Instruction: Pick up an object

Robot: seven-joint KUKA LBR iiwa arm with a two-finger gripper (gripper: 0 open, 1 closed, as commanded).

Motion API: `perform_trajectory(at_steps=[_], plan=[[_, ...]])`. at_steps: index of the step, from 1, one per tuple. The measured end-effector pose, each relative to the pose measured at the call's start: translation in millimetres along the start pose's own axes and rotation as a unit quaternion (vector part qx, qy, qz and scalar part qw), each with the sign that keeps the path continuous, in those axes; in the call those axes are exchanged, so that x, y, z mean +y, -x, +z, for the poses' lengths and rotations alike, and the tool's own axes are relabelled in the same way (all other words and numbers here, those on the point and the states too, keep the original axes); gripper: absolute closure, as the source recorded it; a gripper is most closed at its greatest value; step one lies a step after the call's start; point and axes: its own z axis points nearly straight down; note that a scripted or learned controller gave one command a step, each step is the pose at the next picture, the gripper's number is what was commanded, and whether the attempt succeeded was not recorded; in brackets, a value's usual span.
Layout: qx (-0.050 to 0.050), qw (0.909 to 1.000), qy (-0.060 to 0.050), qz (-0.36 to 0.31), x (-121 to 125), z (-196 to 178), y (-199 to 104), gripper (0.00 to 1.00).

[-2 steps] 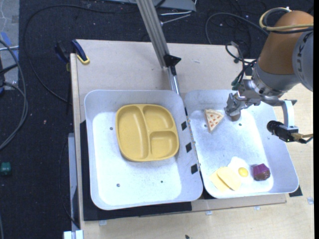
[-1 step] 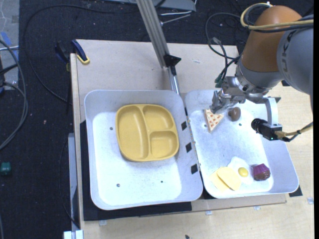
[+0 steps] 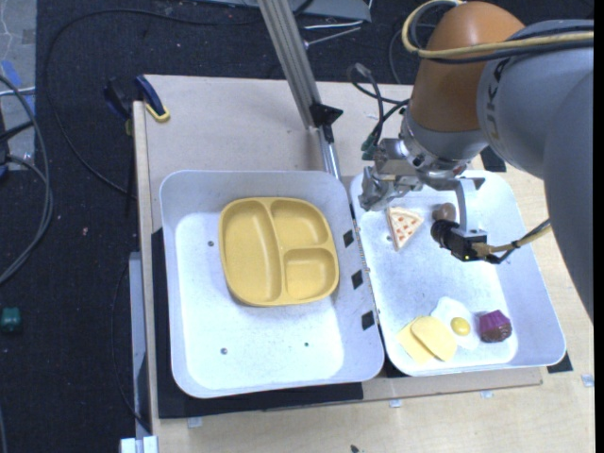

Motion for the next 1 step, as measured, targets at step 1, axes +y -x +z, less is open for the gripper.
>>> perform_trajectory(at_steps=[1], plan=[[0.0, 1.0, -0.002, 0.0, -8.3, 4.3, -62.6, 1.0]])
